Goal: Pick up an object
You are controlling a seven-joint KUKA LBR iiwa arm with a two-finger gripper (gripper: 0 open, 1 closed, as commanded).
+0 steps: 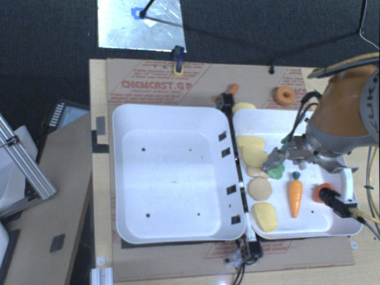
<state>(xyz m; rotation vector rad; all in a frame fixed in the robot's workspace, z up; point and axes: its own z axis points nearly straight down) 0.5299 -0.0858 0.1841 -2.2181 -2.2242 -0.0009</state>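
Note:
The right bin [314, 227] holds several small toy foods. An orange carrot [295, 198] lies upright in its middle, with a small green piece [276, 172] just to its upper left. Pale yellow pieces [252, 149] lie along the bin's left wall. A beige round piece [259, 189] and another yellow piece [266, 217] sit lower down. A red piece [324, 192] lies at the right, partly hidden by the arm's black fitting. My gripper [275, 159] hangs low over the bin, right above the green piece and beside the yellow pieces.
The left bin [127, 218] lies beside the right one, with a black hinge strip [234, 159] between them. A donut [285, 95] and a small orange item [233, 89] rest on the board behind the bins. A yellow piece [243, 107] sits at the right bin's back rim.

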